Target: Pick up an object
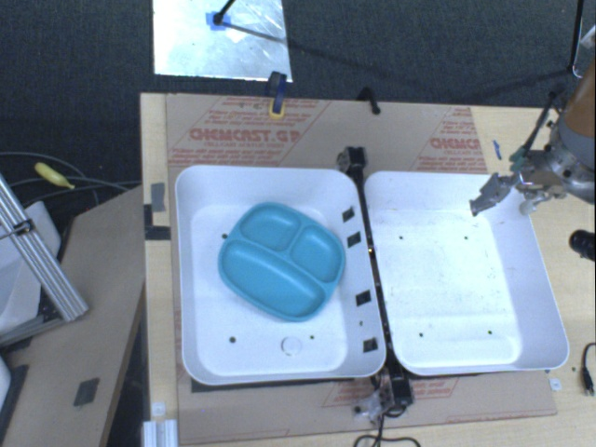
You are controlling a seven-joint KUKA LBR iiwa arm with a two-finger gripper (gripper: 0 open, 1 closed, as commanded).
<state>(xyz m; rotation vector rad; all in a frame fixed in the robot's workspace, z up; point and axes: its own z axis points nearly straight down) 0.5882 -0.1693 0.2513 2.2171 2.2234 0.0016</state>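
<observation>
Camera view, looking down at a slant: a light-blue plastic divided plate with three compartments (281,260) lies flat near the middle of the left shallow white bin (200,203), well apart from the arm. The right shallow white bin (521,333) adjoins it across a dark central divider (365,250). The two-finger gripper (507,194) hangs over the right bin's far right corner, its fingers spread apart with nothing between them (one fingertip is seen clearly, the other less so). Judged from this arrangement, the pick has not begun: the approach to the plate, the closing and the lift all remain.
</observation>
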